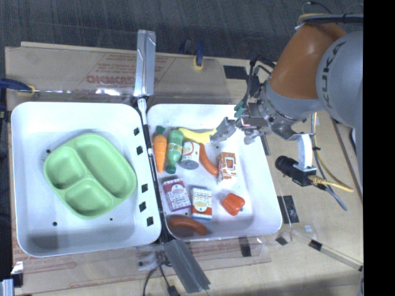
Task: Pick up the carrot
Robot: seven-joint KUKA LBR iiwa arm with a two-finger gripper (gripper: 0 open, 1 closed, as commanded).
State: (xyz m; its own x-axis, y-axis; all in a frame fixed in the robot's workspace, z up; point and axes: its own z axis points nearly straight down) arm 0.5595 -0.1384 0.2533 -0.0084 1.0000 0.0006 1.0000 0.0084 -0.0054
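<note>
the grey arm [321,60] with its orange band reaches in over the right bin [262,184]. the left bin [24,165], beside the right bin, holds a green divided plate [91,174]. the gripper [229,128] hangs over the right bin's upper part; i cannot tell how its jaws stand. the carrot [160,152] lies at the right bin's left wall, upper half, well apart from the gripper, just beside a green bottle [174,147]. also in the right bin: a banana [196,134] near the top, a sausage [188,226] at the bottom edge, a red pepper [232,203] lower right, two small cartons [189,199] in the lower middle.
</note>
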